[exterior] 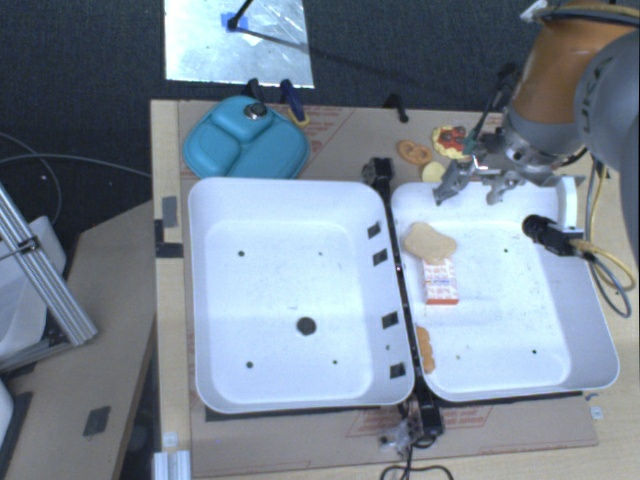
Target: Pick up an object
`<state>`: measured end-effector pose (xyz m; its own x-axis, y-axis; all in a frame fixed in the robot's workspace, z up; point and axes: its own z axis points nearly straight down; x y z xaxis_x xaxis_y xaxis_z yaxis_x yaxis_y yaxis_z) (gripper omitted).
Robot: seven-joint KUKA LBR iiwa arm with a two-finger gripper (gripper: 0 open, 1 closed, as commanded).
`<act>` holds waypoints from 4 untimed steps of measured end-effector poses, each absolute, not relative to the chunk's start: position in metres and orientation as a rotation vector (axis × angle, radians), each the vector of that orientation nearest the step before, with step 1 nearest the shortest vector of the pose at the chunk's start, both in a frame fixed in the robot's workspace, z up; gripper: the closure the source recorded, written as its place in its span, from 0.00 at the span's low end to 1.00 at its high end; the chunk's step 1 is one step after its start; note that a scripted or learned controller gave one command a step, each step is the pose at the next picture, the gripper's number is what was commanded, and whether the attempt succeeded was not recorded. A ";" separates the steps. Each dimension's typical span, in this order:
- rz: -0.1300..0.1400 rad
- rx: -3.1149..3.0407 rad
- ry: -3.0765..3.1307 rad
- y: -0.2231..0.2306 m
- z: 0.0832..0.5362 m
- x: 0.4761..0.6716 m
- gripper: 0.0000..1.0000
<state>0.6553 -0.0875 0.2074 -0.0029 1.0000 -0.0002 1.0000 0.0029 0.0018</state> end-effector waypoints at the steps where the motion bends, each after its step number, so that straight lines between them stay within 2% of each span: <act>1: 0.007 2.208 2.236 0.015 0.184 0.669 0.00; 2: -0.005 2.225 2.223 0.004 0.184 0.582 0.00; 3: 0.006 2.218 2.215 -0.035 0.185 0.648 0.00; 4: 0.007 2.212 2.226 -0.004 0.185 0.670 0.00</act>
<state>0.6702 -0.0041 0.1853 -0.0063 1.0000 0.0010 1.0000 0.0063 0.0056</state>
